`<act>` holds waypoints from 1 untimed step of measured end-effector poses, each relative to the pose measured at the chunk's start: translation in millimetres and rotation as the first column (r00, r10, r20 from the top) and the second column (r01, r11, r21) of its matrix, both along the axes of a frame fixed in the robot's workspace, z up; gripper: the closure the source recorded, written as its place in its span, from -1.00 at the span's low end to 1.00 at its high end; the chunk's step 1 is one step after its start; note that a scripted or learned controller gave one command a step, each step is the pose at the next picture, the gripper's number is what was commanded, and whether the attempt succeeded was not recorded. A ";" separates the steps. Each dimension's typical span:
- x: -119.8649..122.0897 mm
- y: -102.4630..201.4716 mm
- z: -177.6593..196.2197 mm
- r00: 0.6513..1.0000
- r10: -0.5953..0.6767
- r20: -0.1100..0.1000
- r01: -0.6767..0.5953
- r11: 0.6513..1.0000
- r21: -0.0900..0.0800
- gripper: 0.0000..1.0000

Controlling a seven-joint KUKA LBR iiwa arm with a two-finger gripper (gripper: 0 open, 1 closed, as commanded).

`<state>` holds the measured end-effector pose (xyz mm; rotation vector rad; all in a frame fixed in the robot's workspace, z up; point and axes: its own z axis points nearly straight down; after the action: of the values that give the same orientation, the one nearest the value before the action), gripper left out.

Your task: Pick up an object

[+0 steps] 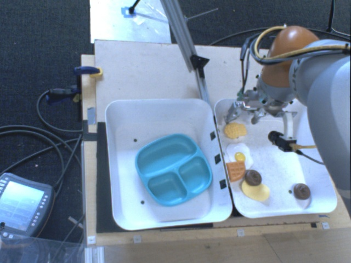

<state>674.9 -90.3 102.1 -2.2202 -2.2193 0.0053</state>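
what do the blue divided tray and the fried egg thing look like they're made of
The blue divided tray looks like moulded plastic: one even turquoise colour, rounded compartment walls, and a soft sheen. The fried egg looks like toy food, probably plastic or rubber: flat white shape with a uniform yellow yolk; the view is too small to settle which.

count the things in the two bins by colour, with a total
blue: 1, divided tray
yellow: 2, round cracker, flat slice
white with yolk: 1, fried egg
orange: 1, waffle
brown: 2, doughnuts
total: 7
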 end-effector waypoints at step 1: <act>0.6 0.0 -11.4 1.000 0.001 0.004 0.000 1.000 0.000 -1.00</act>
<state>675.4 -90.2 90.8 -2.2220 -2.2222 0.0008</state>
